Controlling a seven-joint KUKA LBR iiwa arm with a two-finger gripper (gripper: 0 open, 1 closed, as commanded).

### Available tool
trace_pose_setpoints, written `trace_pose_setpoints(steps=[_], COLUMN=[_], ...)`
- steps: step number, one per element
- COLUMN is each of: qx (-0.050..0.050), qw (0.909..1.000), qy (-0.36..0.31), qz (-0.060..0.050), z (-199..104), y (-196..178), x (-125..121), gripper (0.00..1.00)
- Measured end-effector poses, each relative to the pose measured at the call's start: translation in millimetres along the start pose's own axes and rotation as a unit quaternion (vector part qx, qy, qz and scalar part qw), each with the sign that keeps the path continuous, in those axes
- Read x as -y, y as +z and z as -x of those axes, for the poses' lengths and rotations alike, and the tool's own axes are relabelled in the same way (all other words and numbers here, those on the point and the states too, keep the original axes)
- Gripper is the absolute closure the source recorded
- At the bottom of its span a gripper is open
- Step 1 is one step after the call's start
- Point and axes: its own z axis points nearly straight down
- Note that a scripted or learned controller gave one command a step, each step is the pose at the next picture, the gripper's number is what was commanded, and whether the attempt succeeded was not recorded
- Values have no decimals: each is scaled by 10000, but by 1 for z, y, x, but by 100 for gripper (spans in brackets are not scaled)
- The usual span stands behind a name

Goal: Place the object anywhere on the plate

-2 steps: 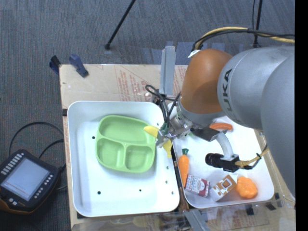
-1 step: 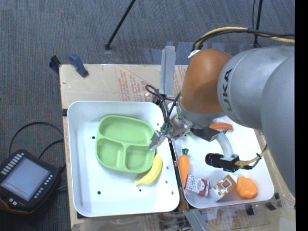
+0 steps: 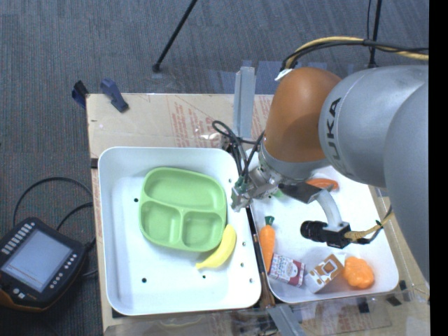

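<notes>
Lying in the left bin [image 3: 119, 271], a curved yellow banana [image 3: 219, 250] touches the lower right corner of the green three-compartment plate [image 3: 183, 208]. The gripper [image 3: 241, 194] hangs over the divide between bins; whether it is open or closed, I cannot tell. A carrot [image 3: 267, 243] lies in the right bin [image 3: 374, 205].

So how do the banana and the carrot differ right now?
The banana is yellow and curved, lying in the left bin against the green plate. The carrot is orange, straight, with a green top, in the right bin. Neither is on the plate.
</notes>
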Motion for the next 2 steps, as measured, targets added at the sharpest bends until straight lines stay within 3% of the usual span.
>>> trace_pose_setpoints(steps=[1,2], qx=[9,9], qw=[9995,9995], qy=[313,309], qz=[11,11], z=[-57,-57], y=[38,37], x=[-55,-55], gripper=[100,0])
